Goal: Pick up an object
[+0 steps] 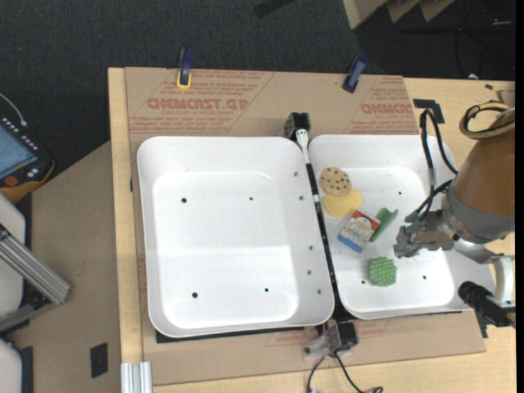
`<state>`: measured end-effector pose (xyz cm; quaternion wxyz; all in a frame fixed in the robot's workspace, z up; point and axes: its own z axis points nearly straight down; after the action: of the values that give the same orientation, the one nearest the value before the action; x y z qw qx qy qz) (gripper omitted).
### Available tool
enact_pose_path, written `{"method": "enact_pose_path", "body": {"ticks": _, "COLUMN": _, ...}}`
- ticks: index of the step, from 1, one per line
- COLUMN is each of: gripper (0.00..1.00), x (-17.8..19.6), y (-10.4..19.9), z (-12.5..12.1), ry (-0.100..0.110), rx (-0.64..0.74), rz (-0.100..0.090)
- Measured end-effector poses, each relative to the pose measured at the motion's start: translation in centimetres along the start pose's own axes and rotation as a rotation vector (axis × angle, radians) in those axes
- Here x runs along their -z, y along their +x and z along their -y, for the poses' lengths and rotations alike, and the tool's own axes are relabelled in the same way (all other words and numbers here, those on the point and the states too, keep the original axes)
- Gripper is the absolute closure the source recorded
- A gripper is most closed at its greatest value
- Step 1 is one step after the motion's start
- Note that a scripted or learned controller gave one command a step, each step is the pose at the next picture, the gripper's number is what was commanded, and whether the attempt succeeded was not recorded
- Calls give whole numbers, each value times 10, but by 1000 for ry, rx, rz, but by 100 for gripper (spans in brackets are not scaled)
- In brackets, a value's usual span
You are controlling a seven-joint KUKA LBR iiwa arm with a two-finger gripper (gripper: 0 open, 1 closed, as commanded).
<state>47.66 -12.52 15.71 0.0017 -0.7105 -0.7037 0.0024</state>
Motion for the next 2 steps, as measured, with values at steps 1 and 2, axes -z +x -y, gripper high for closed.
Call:
{"method": "enact_pose_path", "body": {"ticks": 1, "gripper": 100, "x": 118, "y": 78, "z": -4, "ry": -20, "rx": 19, "rz": -3}}
{"method": "enact_pose_path", "body": {"ticks": 2, "gripper": 100, "x": 152, "y": 152, "z": -1, "ry": -11, "rx": 19, "rz": -3}}
